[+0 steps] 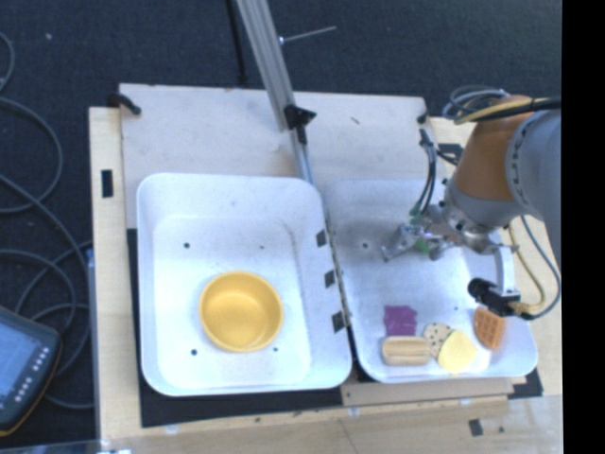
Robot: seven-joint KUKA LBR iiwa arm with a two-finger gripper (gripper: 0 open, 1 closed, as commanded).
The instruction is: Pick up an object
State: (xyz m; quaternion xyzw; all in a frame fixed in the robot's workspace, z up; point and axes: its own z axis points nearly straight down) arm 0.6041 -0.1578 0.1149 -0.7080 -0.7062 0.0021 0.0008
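My claw (402,244) hangs over the upper-middle of the right bin (364,216), arm reaching in from the right w/ the orange band above the wrist. Can't tell if it's open or closed from this angle; nothing visible in it. Objs sit well apart from it, along the bin's lower edge: purple block (400,320), tan roll (406,351), speckled cookie (436,335), yellow piece (458,353), orange waffle-like item (488,327). Left bin (165,206) holds a yellow bowl (241,311). Both bins on the worktop (208,121).
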